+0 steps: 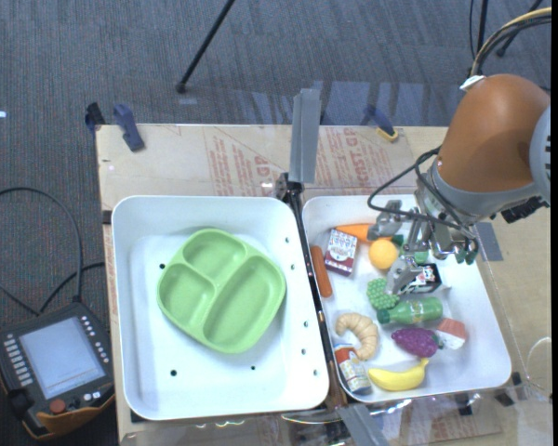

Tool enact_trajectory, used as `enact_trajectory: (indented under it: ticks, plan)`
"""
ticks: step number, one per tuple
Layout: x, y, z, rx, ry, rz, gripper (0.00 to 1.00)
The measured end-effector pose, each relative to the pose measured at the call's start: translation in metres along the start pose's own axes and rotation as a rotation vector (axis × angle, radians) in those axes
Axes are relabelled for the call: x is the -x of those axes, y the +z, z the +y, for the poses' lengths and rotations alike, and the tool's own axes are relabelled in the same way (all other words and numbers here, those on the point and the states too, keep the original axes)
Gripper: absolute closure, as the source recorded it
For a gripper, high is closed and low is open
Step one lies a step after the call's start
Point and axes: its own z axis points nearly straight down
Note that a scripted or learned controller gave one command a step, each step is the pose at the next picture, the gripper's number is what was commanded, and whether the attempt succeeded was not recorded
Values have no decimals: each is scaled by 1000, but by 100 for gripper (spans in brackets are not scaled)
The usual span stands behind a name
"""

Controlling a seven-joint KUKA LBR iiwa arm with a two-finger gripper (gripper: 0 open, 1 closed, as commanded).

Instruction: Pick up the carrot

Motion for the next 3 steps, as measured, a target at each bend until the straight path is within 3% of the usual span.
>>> enact_trajectory:
  ticks: [1, 2, 3]
  plan:
    - [52, 96, -2, 2, -90, 8, 0]
    - [63, 114, 9, -3, -56, -11, 0]
    - [66, 103, 11, -1, -59, -15, 100]
